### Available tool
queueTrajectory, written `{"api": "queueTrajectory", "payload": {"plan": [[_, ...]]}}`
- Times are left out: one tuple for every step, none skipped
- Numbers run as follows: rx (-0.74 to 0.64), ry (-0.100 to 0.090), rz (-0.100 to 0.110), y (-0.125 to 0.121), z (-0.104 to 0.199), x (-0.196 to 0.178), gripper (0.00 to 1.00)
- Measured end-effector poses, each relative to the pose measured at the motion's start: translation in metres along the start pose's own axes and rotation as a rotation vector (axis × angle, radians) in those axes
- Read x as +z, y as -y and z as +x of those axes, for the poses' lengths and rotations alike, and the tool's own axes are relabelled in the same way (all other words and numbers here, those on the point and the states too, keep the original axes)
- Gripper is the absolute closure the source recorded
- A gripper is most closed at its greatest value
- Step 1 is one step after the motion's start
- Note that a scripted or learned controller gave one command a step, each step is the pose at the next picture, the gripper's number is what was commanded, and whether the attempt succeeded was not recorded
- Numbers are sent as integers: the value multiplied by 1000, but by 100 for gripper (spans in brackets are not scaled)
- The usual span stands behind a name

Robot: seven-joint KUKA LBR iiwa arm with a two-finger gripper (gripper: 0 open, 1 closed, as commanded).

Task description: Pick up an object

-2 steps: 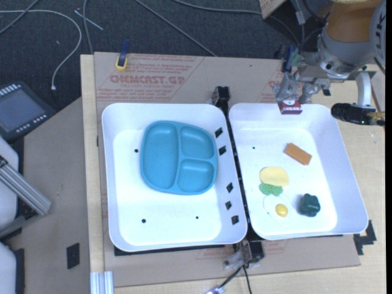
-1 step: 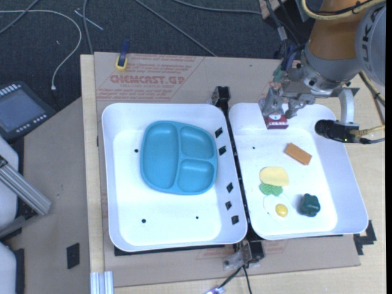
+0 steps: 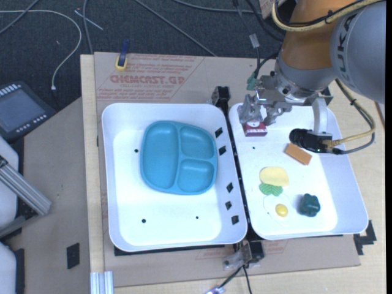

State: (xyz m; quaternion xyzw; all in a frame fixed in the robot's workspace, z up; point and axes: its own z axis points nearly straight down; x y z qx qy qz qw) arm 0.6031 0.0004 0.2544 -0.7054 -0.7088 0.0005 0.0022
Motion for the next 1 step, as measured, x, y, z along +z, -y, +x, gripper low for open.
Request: {"api": "queueTrajectory", "payload": {"plan": [[0, 0, 2, 34, 51, 11, 100]]}}
